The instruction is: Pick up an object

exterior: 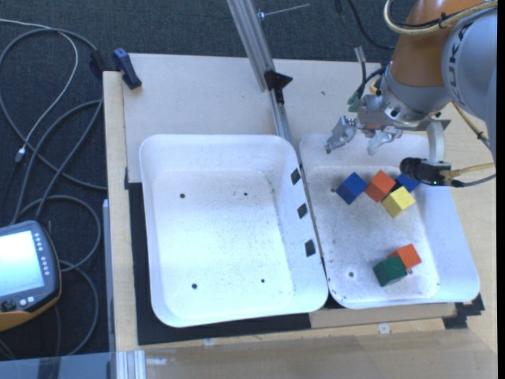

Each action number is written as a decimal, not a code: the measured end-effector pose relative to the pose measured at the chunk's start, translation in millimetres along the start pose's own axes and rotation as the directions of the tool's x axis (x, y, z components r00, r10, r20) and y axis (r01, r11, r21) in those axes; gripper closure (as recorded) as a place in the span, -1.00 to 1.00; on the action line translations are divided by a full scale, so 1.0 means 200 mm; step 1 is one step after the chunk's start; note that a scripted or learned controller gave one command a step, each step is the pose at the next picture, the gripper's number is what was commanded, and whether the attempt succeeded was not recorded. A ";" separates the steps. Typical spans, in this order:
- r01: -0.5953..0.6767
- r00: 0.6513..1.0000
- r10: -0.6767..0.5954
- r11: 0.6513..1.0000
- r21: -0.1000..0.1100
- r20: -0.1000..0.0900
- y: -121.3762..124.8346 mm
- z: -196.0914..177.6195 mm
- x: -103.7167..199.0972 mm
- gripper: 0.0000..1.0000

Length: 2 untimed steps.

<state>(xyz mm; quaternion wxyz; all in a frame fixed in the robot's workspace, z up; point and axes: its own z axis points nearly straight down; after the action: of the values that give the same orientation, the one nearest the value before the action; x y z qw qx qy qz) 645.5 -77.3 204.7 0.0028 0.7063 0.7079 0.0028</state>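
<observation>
Gripper hangs with fingers apart and nothing between them over the right bin's far rim — blocks sit just below it, so I'd take the blue block standing slightly clear, fingers straddling 2 flat faces.

The arm is cut off by the right and top edges. A small blue block lies partly hidden behind the yellow block and orange block. At the far left, a handheld screen runs past the edge, its display too washed out to read.
</observation>
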 end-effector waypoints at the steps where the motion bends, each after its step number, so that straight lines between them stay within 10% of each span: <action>1: 0.000 1.000 0.000 1.000 0.002 0.001 -0.11 0.36 -0.07 -1.00; 2: -0.004 1.000 0.004 1.000 0.002 0.008 -0.13 0.52 -0.08 -1.00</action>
<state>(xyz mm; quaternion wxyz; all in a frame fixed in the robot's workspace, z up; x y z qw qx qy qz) 619.4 -93.3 101.5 0.0051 0.7078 0.7063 -0.0007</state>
